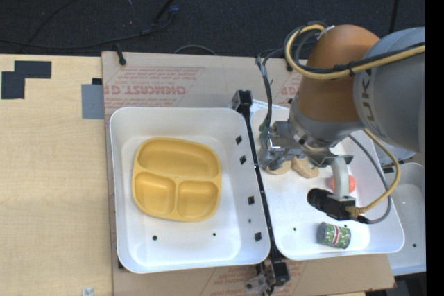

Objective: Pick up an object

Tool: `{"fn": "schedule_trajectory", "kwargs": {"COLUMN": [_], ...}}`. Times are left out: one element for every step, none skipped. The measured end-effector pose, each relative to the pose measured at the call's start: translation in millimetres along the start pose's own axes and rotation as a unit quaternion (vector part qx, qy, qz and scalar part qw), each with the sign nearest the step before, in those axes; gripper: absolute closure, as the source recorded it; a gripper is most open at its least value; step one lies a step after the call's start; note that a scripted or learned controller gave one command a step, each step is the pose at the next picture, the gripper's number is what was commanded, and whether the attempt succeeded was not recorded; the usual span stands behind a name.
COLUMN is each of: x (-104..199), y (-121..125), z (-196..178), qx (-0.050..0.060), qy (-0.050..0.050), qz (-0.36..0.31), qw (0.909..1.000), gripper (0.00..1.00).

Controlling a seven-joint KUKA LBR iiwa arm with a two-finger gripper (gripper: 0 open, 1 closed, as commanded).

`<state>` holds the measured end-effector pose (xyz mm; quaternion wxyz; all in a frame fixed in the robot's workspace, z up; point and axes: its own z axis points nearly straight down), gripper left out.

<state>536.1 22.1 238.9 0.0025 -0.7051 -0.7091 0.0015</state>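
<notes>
Gripper (277, 161) hanging low over tan lumps (303, 166) in right bin (388, 236), fingers' state unclear; patterned can (334, 235) lying nearby.

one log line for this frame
arm: over right bin | gripper: low, near tan objects | left bin: yellow tray

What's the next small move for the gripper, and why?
Probably a short descent onto the tan object beside it. The gripper sits low in the right bin near its left wall, with nothing visibly between its fingers, and that object lies closest.
</notes>
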Motion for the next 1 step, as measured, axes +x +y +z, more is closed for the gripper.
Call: {"fn": "schedule_trajectory", "kwargs": {"x": [52.3], "y": [14.7], "z": [16.1], "qx": [0.000], "qy": [-0.001], "qz": [0.000], "qw": [1.0000], "gripper": [1.00]}}
